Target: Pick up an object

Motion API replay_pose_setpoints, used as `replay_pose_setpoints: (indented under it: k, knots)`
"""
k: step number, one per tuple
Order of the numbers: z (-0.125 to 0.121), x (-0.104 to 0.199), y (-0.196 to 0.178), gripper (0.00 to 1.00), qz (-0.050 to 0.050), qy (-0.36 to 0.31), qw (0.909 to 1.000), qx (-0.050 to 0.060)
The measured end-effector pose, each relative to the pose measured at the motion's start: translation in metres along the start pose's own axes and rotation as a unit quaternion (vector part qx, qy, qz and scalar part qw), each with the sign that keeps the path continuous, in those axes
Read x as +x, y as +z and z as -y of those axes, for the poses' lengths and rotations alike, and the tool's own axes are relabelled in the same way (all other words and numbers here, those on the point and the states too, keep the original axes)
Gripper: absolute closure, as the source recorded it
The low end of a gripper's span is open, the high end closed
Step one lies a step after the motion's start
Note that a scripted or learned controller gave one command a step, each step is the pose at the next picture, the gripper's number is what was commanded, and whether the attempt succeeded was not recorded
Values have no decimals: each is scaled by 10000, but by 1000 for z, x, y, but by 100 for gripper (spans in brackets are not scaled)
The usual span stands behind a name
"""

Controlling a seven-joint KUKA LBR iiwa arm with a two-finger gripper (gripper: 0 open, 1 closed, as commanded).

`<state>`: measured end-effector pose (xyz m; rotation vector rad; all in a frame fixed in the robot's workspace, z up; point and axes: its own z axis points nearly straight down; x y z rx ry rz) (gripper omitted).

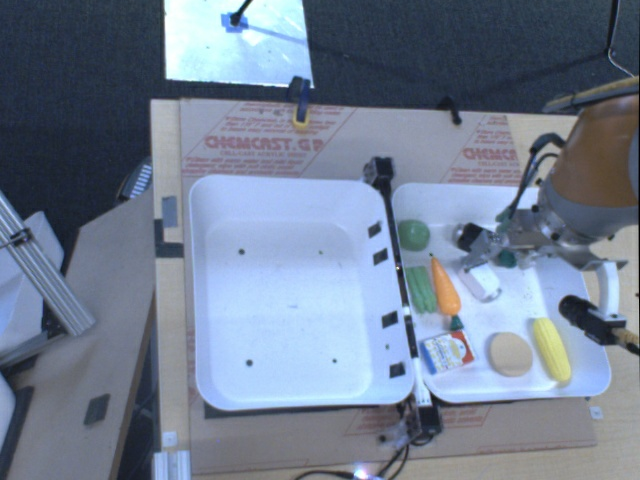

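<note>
Bench (250,133): right bin (590,378) holds carrot (445,286), corn (552,348); gripper (480,258) state unclear.

Arm (600,168) cut off by right edge; its wrist hides part of right bin (600,373) far wall.

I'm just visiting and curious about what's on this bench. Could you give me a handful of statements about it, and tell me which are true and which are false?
1. The carrot lies in the right bin. True.
2. The corn cob lies in the left bin. False: it lies in the right bin, near the front right corner.
3. The green ball lies farther back than the carrot. True.
4. The arm reaches in over the left bin. False: its gripper is over the right bin.
5. The tan round disc lies beside the corn cob. True.
</note>
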<state>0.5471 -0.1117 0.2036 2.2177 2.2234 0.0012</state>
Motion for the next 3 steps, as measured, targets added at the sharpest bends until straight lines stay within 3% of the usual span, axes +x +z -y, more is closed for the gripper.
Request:
replay_pose_setpoints:
  k: [1, 2, 3]
  knots:
    - [-6, 20, 98, 0, 21, -3, 9999, -112]
    - [-3, 21, 93, 100, -4, 3, 10000, -45]
    - [-30, 88, 14, 100, -9, -44, 10000, -40]
